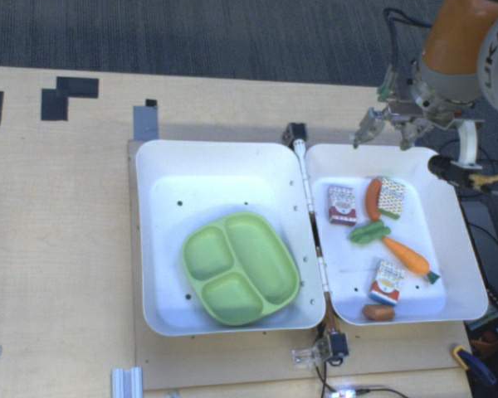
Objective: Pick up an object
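**Camera view: pick a light toy from the right bin**

Camera view shows you the gripper (384, 128) hanging above the far rim of the right bin (456, 222), its two fingers spread apart with nothing between them. Every candidate lies in that right bin. The left bin (153, 222) carries a green divided plate (241, 268), which looks too broad and flat for these fingers.

Your choices, from far to near: a small red-and-white carton (341, 205), a reddish sausage (373, 199) touching a patterned carton (391, 197), a green pod (369, 233) just beside an orange carrot (407, 257), a second little carton (387, 282), and a brown piece (378, 312) near the front wall.

These look like play food, so expect them to be light, stiff and rather smooth. The rounded ones may roll or squirt out under a pinch. The red-and-white carton stands apart from its neighbours and offers flat parallel sides; judge it the safest hold, and close across its narrow width. If you go for the carrot, take it at mid-body across its axis, mindful of the pod crowding its thick end.
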Controlling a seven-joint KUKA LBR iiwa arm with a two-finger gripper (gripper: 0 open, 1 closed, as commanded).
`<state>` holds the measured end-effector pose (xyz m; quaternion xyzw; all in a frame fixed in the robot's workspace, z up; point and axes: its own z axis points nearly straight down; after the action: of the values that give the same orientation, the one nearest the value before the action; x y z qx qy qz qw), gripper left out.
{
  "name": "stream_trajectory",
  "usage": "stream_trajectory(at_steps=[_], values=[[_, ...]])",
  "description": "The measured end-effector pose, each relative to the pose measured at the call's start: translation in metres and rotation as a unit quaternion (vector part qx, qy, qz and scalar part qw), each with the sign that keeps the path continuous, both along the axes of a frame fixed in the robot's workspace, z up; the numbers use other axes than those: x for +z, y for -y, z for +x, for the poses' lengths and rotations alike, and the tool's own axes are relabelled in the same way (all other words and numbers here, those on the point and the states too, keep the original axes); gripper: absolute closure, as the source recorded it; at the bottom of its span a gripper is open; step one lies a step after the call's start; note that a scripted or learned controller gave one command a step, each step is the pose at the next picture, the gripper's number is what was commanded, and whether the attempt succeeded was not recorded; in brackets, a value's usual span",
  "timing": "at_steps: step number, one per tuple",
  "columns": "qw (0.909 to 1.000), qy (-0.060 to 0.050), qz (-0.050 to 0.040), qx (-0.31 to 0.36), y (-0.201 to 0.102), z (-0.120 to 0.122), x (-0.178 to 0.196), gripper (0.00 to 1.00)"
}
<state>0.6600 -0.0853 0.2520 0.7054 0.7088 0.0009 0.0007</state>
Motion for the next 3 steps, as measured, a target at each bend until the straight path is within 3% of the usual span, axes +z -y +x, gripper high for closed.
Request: stream_trajectory(at_steps=[1, 2, 3], values=[[1.0, -0.002, 0.0003, -0.001, 0.003, 0.008, -0.116, 0.0], [1.0, 0.0, -0.0003, -0.001, 0.008, -0.004, -0.167, 0.0], [1.0, 0.003, -0.0003, -0.001, 0.007, -0.002, -0.155, 1.0]])
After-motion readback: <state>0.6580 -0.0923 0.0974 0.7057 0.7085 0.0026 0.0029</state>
